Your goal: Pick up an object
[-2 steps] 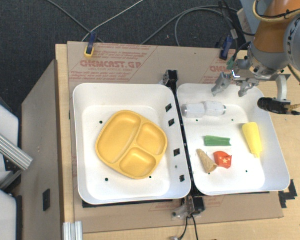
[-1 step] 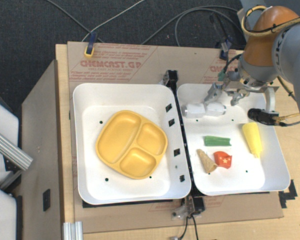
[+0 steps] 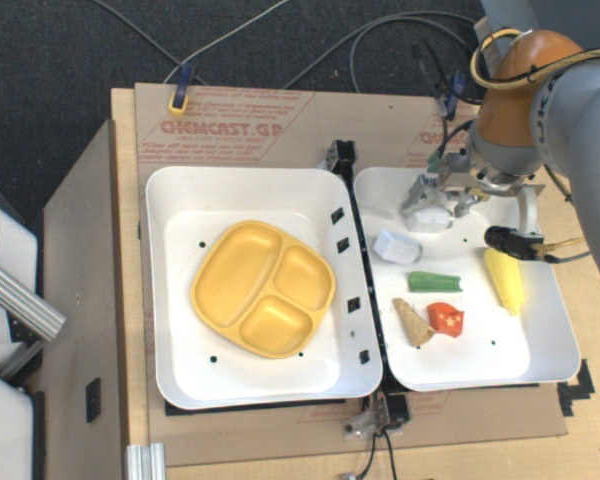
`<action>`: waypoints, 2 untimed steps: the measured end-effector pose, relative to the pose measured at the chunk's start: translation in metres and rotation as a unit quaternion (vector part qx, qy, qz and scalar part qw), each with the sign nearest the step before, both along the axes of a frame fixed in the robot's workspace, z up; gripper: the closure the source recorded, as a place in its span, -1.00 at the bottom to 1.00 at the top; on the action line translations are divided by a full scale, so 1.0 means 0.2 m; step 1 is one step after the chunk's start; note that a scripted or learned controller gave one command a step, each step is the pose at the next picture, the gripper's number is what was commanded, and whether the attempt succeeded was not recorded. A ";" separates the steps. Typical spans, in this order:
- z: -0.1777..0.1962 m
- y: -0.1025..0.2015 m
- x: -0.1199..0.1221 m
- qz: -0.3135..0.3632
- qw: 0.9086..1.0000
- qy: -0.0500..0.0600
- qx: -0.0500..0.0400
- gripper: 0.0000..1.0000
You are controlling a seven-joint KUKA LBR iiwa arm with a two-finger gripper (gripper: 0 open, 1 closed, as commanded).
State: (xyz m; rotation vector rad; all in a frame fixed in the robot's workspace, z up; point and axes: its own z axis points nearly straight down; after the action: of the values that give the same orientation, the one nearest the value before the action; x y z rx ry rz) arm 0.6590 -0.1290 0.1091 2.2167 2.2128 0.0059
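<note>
My gripper [image 3: 438,204] hangs low over the far left part of the right bin [image 3: 550,363], pointing down, with the orange-banded arm reaching in from the upper right. Just in front of it lies a pale white block [image 3: 397,246]. Nearer the front of that bin are a green stick [image 3: 435,282], a tan cone [image 3: 413,322] and a small red piece [image 3: 446,318]. A yellow banana-like piece [image 3: 506,280] lies at the right, with a black end towards the arm. A small white shape lies directly under the gripper; I cannot tell what it is.
The left bin [image 3: 170,298] holds a yellow three-compartment plate [image 3: 264,288]. A black divider with clips [image 3: 355,258] runs between the bins. Cables trail across the dark floor behind the cardboard base [image 3: 230,118].
</note>
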 end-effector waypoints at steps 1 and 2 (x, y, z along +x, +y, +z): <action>0.03 0.01 -0.01 0.001 1.000 0.003 0.002 1.00; 0.28 -0.03 0.02 0.001 1.000 0.003 0.002 1.00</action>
State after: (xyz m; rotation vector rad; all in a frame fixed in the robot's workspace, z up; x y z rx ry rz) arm 0.6629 -0.1342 0.1642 2.2187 2.2192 0.0037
